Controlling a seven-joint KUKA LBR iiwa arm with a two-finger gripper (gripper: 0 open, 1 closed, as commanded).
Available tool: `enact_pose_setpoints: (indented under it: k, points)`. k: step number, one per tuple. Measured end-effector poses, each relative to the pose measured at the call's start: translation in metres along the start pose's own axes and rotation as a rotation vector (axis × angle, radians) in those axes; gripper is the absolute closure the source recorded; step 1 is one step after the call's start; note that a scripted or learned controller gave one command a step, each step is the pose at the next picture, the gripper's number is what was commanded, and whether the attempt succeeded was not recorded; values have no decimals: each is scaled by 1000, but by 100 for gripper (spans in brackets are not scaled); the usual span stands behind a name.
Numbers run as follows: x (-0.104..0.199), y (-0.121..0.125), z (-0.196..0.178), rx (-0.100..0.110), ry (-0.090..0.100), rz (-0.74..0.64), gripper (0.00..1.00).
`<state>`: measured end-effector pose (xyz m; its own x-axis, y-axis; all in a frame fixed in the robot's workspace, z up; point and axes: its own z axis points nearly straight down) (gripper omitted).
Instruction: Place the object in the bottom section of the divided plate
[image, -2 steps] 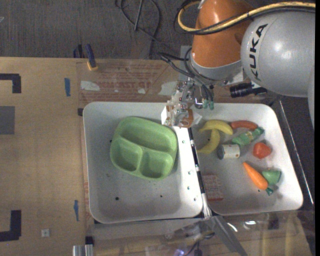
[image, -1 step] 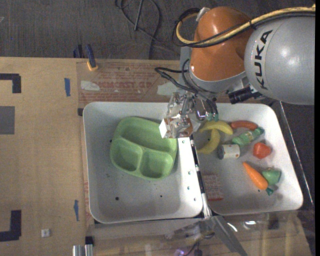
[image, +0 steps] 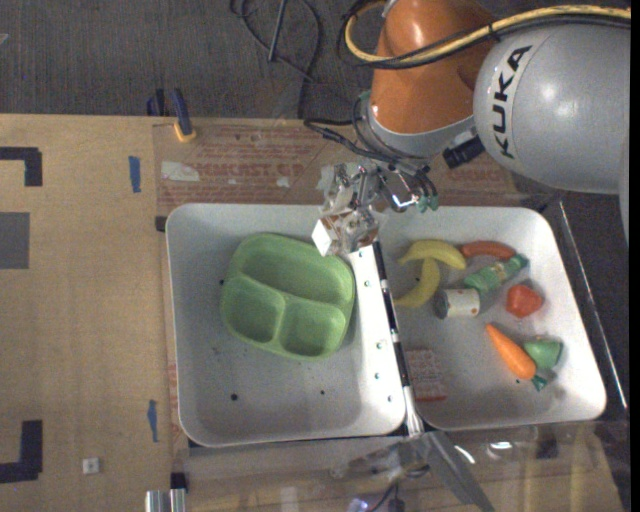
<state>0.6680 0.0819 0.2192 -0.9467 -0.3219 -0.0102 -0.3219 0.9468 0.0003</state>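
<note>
A green divided plate (image: 229, 291) lies in the left bin (image: 200, 390), toward its upper right. It has one large section at the top and two smaller ones along the bottom, and nothing lies in them. My gripper (image: 342, 228) hangs over the plate's upper right corner, close to the wall between the two bins. A small pale piece shows at its tip, and I cannot make out whether it is a held object or part of the gripper. The wrist above it is cluttered with cables.
The right bin (image: 570, 400) holds a banana (image: 428, 268), a red chili (image: 487, 249), a green bottle (image: 498, 272), a small can (image: 458, 303), a red pepper (image: 522, 299), a carrot (image: 509, 352) and a green piece (image: 544, 352). The arm's bulk looms at the top right.
</note>
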Motion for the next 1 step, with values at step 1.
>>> enact_pose_setpoints:
  k: [1]
  points:
    - [-13,37,-1,-1,-1,-123,100]
